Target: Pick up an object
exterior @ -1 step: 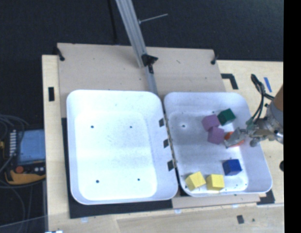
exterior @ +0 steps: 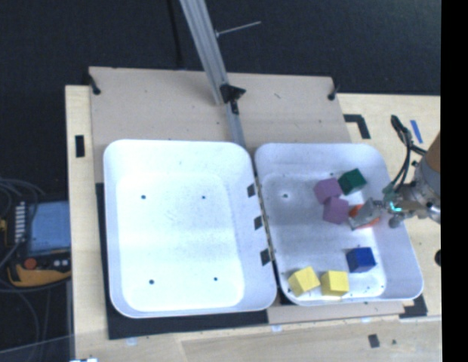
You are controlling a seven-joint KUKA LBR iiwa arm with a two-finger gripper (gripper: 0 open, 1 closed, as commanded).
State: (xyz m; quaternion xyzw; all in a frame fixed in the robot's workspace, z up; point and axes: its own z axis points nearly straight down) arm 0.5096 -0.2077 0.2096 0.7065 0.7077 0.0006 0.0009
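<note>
Right white bin (exterior: 294, 164), front edge: two yellow cubes (exterior: 303, 280) (exterior: 334, 282) side by side, blue cube (exterior: 361, 259) just behind. Further back, two purple blocks (exterior: 336, 210) (exterior: 327, 189) touching, green cube (exterior: 352, 180) beyond. Gripper (exterior: 367, 216) at right rim beside small orange-red piece (exterior: 355, 212); can't tell if it's spread or pinching.

Fixed cam overhead; slanted down at both bins (exterior: 181, 151)
</note>
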